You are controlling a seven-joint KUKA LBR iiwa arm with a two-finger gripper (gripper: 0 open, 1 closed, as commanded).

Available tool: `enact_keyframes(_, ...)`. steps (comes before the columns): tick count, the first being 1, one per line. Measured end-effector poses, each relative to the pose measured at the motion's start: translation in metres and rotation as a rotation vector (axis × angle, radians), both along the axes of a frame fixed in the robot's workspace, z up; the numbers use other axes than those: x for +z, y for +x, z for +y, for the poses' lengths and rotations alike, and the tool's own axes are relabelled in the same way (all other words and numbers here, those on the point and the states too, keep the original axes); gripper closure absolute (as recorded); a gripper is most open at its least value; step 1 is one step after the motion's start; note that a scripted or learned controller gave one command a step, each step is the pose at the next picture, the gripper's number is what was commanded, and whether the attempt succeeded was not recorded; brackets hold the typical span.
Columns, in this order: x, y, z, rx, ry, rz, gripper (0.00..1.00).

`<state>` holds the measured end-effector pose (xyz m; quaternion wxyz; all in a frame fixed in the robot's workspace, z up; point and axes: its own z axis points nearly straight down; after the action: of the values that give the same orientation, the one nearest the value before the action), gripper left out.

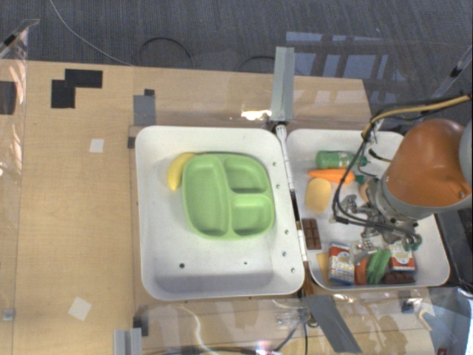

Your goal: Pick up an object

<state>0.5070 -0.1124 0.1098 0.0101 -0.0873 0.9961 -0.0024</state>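
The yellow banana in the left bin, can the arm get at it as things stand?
Probably yes, partly. The banana lies against the green divided plate, whose edge covers part of it, but its outer side is free and nothing lies on top. The arm is over the right bin.

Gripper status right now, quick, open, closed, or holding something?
Gripper: cannot be told; it is low over the clutter in the right bin.

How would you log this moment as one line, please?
gripper low in right bin, over green item | grasp unconfirmed | green tray in left bin
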Motion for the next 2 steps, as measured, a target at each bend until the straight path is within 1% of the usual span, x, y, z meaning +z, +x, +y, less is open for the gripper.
enact_keyframes(1,-0.012,0.061,-0.011,-0.154,0.003,-0.004,0.00)
enact_keyframes(2,-0.020,0.156,-0.001,-0.223,0.003,0.058,0.00)
